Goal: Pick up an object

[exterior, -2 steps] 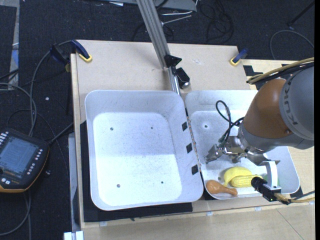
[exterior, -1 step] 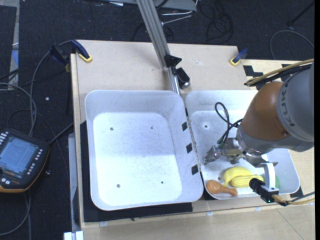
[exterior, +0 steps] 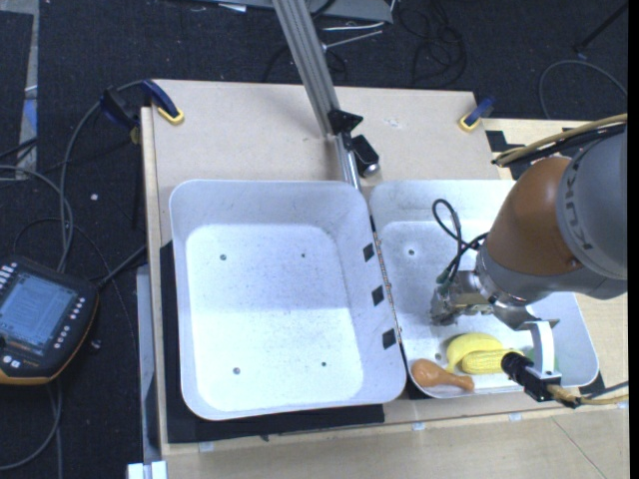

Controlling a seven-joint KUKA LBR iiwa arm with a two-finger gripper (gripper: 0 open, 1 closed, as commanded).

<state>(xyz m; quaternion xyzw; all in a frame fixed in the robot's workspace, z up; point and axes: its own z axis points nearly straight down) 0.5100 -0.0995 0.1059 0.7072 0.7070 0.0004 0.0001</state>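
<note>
My gripper hangs low over the middle of the right bin, under the grey arm with its orange band. Its tip is just above the bin floor. A yellow banana-like toy lies at the bin's front edge, a little right of and nearer than the gripper. Beside it to the left lies an orange-brown pear-shaped piece. Nothing shows between the gripper and the floor.
The left bin lies beside the right one, sharing a middle wall with black clips. A slanted metal pole rises behind the bins. Clamps sit at the bench's back corners.
</note>
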